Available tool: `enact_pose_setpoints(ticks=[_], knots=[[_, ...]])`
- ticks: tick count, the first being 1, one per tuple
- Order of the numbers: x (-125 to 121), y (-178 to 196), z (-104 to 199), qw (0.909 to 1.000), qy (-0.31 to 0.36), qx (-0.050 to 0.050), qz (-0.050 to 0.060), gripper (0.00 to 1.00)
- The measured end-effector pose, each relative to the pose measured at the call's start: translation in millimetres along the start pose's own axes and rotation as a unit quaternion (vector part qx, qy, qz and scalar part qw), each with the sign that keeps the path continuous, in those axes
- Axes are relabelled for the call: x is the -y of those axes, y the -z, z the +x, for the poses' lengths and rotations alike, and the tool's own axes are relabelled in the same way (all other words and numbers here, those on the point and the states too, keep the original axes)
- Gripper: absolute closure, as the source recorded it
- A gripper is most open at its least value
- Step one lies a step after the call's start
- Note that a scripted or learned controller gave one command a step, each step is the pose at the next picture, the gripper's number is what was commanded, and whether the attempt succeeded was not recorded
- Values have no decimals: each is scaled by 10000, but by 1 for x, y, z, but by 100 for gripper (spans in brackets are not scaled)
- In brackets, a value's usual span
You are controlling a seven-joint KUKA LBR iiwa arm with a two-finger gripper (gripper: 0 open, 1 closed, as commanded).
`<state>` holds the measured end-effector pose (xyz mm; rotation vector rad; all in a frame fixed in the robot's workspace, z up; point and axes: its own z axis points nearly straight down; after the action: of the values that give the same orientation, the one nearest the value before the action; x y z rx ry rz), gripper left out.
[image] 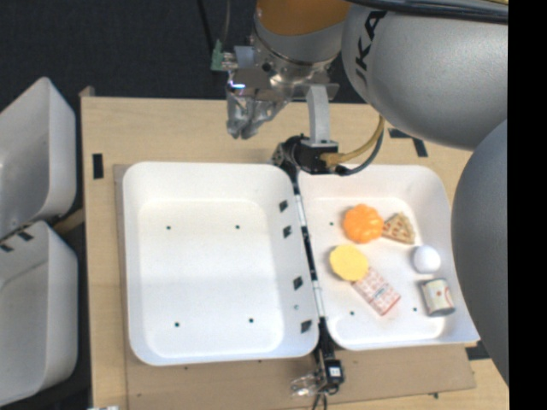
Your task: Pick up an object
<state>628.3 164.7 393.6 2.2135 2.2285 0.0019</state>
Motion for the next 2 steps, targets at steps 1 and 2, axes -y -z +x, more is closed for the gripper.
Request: enact_pose_setpoints(ticks=[1,2], knots=[[6,-66,24,10000,-13,16,46,100],[25,-20,59,10000,0,-6,-4,100]])
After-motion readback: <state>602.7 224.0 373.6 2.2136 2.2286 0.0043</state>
